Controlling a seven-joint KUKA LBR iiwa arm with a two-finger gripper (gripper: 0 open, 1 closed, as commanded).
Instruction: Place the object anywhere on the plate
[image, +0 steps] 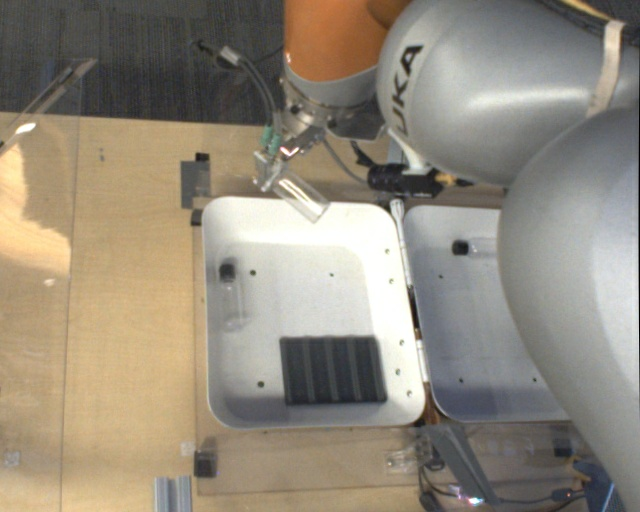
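A black ribbed plate (332, 369) lies flat in the front part of the left bin (385, 300). A clear tube-like object with a dark cap (229, 291) lies against the bin's left wall, well apart from the plate. My gripper (288, 180) hangs over the bin's back rim, up and to the left of the plate, with its tip pointing down to the right. A clear, glassy part shows at its lower end, and I cannot tell whether that belongs to the gripper or is something it holds.
The right bin (480, 330) holds a small dark item (460, 247) near its back left corner. The arm's grey body covers much of that bin. Cables (250, 75) loop behind the wrist. Wooden bench (110, 300) extends to the left.
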